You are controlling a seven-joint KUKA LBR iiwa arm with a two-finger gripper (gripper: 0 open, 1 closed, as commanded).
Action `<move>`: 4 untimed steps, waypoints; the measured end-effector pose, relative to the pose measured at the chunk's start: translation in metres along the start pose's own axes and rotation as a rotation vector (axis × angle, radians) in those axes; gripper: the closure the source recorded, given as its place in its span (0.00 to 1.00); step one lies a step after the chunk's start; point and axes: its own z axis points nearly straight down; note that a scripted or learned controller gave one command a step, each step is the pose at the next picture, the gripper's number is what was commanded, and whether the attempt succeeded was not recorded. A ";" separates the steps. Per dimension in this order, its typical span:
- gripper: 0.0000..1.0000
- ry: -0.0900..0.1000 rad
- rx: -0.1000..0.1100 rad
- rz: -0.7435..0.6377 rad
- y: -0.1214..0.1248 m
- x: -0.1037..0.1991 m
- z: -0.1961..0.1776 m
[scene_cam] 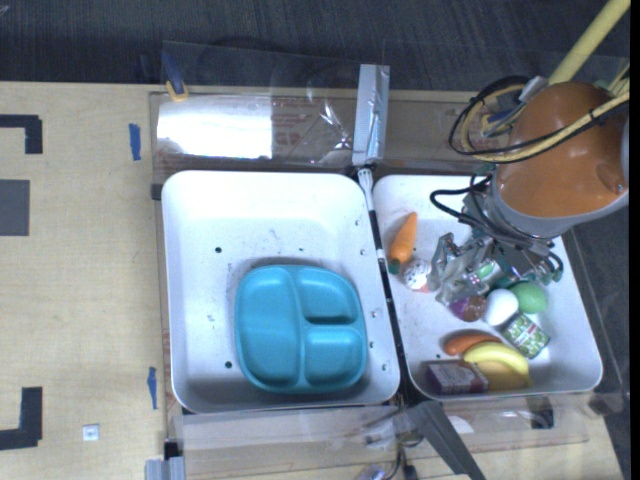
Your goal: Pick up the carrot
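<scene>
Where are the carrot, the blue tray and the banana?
carrot [403,238]: camera view, middle of its orange body.
blue tray [268,320]: camera view, floor of its large left compartment.
banana [497,360]: camera view, middle of its yellow curve.

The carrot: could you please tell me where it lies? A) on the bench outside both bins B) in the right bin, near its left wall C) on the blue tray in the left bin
B: the carrot lies in the right bin, close to its left wall.
</scene>
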 end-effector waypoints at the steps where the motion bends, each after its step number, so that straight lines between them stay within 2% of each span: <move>1: 0.00 0.002 -0.001 0.001 0.000 0.001 0.001; 2: 0.00 -0.003 0.001 -0.391 -0.012 -0.050 -0.047; 3: 0.00 -0.001 -0.002 -0.675 -0.031 -0.073 0.002; 4: 0.00 0.006 -0.010 -0.823 -0.077 -0.049 0.090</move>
